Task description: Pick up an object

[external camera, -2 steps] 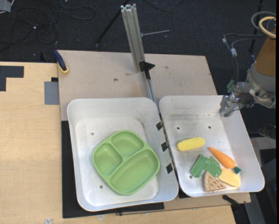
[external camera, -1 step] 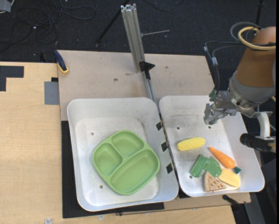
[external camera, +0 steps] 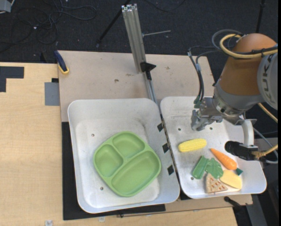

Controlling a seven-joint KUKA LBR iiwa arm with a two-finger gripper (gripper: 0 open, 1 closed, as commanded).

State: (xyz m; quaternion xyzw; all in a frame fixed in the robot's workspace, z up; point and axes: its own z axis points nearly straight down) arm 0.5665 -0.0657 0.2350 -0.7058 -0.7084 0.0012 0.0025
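Observation:
In the right bin [external camera: 178, 112] lie a yellow corn cob [external camera: 192, 145], an orange carrot [external camera: 223, 158], a green leafy vegetable [external camera: 207, 167], a yellow cheese wedge [external camera: 232, 179] and a tan waffle-like slice [external camera: 216, 185]. My gripper [external camera: 200, 122] hangs over the upper middle of that bin, just above and slightly right of the corn cob. Nothing shows between its fingers, and their spread is hidden from this angle.
The left bin [external camera: 84, 121] holds a green divided plate [external camera: 126, 163]. A metal post [external camera: 134, 36] stands behind the bins. Wooden bench surface lies to the left, and a blue-and-yellow tool [external camera: 61, 62] rests at the back left.

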